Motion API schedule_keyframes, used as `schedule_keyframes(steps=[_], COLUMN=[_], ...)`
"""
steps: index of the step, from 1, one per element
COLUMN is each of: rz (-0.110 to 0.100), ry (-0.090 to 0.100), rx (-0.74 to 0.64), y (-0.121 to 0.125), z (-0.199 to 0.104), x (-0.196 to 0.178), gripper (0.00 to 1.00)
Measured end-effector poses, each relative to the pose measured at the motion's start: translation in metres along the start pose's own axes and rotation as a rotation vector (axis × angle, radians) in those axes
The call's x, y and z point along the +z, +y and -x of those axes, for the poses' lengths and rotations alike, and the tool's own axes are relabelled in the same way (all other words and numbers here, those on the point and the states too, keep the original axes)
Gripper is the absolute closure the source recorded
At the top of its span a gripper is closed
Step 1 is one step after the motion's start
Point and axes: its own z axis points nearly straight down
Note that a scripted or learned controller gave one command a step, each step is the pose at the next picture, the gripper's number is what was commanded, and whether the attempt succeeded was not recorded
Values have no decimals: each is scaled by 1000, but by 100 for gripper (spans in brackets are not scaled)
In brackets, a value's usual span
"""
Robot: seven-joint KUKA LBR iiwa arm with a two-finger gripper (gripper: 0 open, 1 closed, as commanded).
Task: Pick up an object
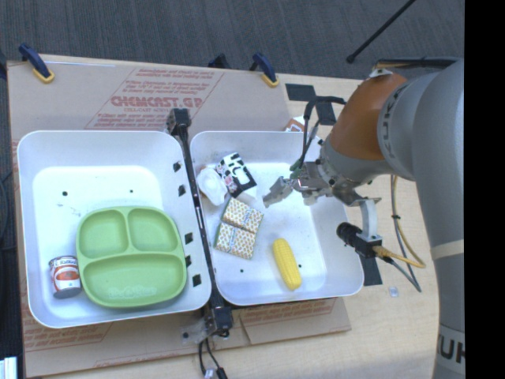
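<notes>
My gripper (pixel 292 194) hangs over the right bin (pixel 335 271), toward its upper right part, open with nothing between its fingers. Left of it lie a black-and-white patterned item (pixel 235 172) and a white crumpled item (pixel 211 185), both by the bin's left wall. Below them rests a tan checkered packet (pixel 239 227). A yellow corn cob (pixel 287 264) lies near the front of the bin, below and slightly left of the gripper. The gripper touches none of them.
The left bin (pixel 39 164) holds a green divided plate (pixel 130 255) and a small red-labelled can (pixel 65 276) in its front left corner. Brown cardboard (pixel 158 93) with blue clamps lies behind the bins. The arm's grey body covers the right side.
</notes>
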Motion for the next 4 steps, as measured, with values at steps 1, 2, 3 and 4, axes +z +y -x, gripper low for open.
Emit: schedule_keyframes(steps=[1,2,3,4], rz=[6,6,6,3], ry=[-3,-2,0,-1], rx=[-1,-5,-2,0], y=[79,79,21,-95], z=[-41,-42,-115,-97], x=[42,32,-58,-83], gripper=[0,100,100,100])
